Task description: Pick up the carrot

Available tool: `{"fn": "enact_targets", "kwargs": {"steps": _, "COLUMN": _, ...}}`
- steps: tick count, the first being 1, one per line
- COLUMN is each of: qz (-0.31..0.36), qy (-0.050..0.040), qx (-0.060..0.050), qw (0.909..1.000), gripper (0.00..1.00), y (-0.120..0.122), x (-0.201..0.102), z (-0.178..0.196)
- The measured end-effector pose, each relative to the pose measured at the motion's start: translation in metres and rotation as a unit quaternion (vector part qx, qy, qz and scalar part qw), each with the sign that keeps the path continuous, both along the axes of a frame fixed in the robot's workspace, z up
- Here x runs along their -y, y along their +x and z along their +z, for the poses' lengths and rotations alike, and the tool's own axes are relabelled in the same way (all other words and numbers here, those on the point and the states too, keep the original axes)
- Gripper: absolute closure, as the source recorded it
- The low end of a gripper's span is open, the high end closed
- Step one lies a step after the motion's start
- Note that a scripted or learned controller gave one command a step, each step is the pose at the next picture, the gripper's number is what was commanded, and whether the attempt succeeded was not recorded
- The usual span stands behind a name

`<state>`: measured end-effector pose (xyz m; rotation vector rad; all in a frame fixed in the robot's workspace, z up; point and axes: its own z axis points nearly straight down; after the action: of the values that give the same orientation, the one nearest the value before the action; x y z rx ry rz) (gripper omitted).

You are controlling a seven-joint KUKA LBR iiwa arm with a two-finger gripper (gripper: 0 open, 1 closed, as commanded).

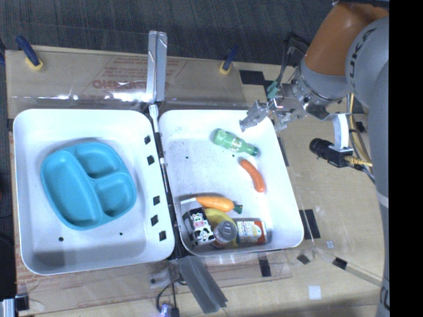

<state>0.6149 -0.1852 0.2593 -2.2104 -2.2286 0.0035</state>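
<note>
From the camera view above the counter (79, 78), you find the carrot (215, 203) in the right bin (281, 177), lying on its side toward that bin's near wall, its green stub pointing away from the divider between the bins. Just past the carrot toward the near wall sits a cluster: a small can (225, 230), a labelled can on its side (252, 232) and a black-and-white carton (200, 228), with something yellow, perhaps a banana (218, 215), touching the carrot's underside. Farther from the carrot, deeper in the bin, lie a sausage-like orange piece (253, 175) and a green bottle (233, 142).

The claw (254, 119) hangs over the far corner of the right bin, well apart from the carrot, and you cannot tell from here whether it is spread or closed; nothing is visibly in it.

Expect the carrot to be light, stiff and smooth, probably a plastic toy, so it may roll or squirt out of a pinch. You would do best to take it across the thick middle, jaws straddling its narrow width, and come down on the side away from the clutter, since the yellow piece crowds it.
</note>
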Motion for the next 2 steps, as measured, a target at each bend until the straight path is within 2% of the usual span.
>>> {"fn": "enact_targets", "kwargs": {"steps": 1, "qz": 0.082, "qy": 0.0006, "qx": 0.0, "qw": 0.9966, "gripper": 0.0, "y": -0.04, "x": -0.011, "z": -0.108}}
{"fn": "enact_targets", "kwargs": {"steps": 2, "qz": 0.184, "qy": 0.001, "qx": 0.0, "qw": 0.9828, "gripper": 0.0, "y": -0.077, "x": -0.059, "z": -0.168}}
